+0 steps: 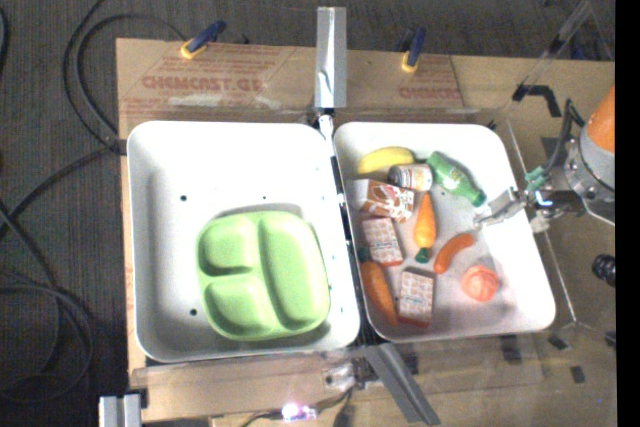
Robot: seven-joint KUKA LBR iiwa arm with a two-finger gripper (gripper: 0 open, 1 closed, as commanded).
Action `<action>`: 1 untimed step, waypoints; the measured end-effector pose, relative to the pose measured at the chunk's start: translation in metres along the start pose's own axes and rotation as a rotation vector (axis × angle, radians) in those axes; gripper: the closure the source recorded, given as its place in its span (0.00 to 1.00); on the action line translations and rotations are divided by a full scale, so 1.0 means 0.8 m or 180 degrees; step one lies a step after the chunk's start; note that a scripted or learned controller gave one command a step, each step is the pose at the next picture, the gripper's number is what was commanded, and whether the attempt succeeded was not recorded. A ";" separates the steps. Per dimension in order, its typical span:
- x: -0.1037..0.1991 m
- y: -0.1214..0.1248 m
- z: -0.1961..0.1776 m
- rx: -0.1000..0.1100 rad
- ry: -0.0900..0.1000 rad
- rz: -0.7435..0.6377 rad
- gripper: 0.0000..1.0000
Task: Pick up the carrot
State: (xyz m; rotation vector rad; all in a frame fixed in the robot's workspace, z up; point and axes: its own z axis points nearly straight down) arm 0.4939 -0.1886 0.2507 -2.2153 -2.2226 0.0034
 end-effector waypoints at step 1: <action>0.039 0.075 0.140 0.0005 0.0001 -0.0053 0.00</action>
